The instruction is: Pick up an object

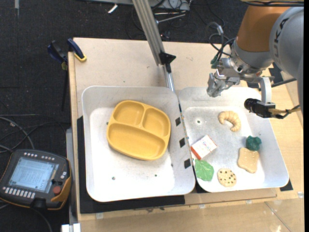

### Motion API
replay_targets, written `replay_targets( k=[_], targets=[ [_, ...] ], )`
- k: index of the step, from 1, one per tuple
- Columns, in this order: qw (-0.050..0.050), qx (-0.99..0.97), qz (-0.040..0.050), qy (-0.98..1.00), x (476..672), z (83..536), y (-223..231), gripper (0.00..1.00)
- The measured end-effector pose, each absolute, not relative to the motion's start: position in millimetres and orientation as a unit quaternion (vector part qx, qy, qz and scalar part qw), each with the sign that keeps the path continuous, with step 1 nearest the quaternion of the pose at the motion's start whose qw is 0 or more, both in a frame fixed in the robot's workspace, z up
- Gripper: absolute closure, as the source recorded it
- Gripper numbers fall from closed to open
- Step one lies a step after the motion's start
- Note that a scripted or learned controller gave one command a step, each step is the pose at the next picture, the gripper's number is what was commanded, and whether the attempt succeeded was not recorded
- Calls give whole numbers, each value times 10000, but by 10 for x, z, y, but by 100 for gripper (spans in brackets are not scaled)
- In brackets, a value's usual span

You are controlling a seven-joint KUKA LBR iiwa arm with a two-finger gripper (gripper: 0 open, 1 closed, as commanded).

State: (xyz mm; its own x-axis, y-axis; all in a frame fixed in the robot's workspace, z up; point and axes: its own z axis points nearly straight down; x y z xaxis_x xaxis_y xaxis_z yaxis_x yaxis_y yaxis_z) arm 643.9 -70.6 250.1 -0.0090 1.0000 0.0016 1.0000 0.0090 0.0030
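Note:
My gripper (pixel 216 89) hangs over the far edge of the right bin (pixel 270 178), above its back left part, with nothing seen between its fingers. In that bin lie a pale croissant (pixel 230 120), a small white and red box (pixel 203 147), a dark green lump (pixel 253 142), a toast-shaped piece (pixel 248 160), a chocolate-chip cookie (pixel 226 177) and a green leaf-shaped piece (pixel 203 170). The croissant is the nearest, below and to the right of the gripper.
The left bin (pixel 96 178) holds a yellow divided plate (pixel 139 129). A slanted metal pole (pixel 152 30) stands behind the bins. A blue and yellow clamp (pixel 72 50) sits at the bench's far left corner. A teach pendant (pixel 31 178) lies off the bench, left.

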Motion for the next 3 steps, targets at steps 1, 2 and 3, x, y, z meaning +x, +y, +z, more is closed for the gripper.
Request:
replay_targets(
  k=[1, 2, 3],
  targets=[
    [3, 7042, 11, 7100, 6580, 2392, -106, 100],
    [4, 7044, 18, 7098, 6697, 2446, 394, 100],
    [0, 7042, 17, 7100, 6705, 2464, 983, 100]
  ],
)
